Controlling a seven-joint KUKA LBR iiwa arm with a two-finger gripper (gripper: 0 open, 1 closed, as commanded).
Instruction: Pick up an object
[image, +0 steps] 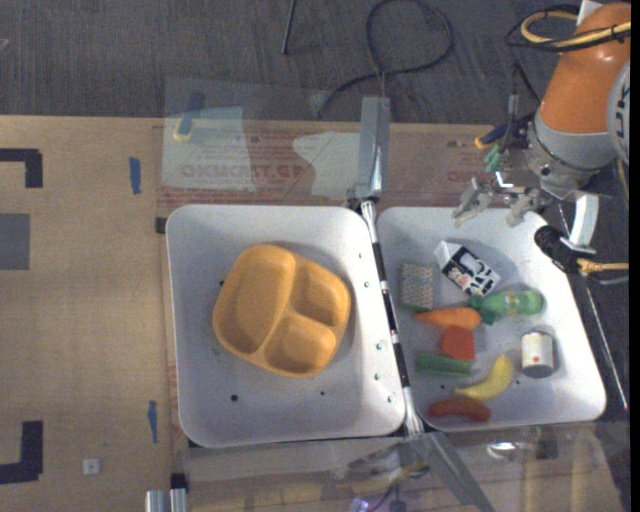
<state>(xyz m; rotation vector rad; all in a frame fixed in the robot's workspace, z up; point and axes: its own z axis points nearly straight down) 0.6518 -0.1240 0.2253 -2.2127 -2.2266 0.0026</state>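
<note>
Brown cardboard covers the bench (80, 330) we look down on, marked with black tape corners and short blue tape strips, with dark carpet and black cable loops beyond its far edge. Two shallow white bins sit side by side on it. We see the left bin (200, 400) carrying one orange divided tray (282, 309) with three compartments, set at a slant near the bin's middle.

Over the far corner of the right bin (575, 400) hangs the grey arm with its orange band (580, 75), and its gripper (500, 200) hovers above the bin rim with both fingers spread apart, nothing between them.

We count eight small items in the right bin, all clear of the gripper. One carrot (449, 318) lies near the middle, long axis running left to right, tip to the left. One green bottle (508, 303) lies just beside it, also left to right. One banana (489, 380) curves diagonally, lower left to upper right. One green pepper (444, 365) and one red chili (459, 409) each lie roughly left to right. One black-and-white carton (469, 268) slants near the gripper. One grey mesh square (420, 285), one red block (458, 343) and one white can (537, 353) complete the group.
</note>
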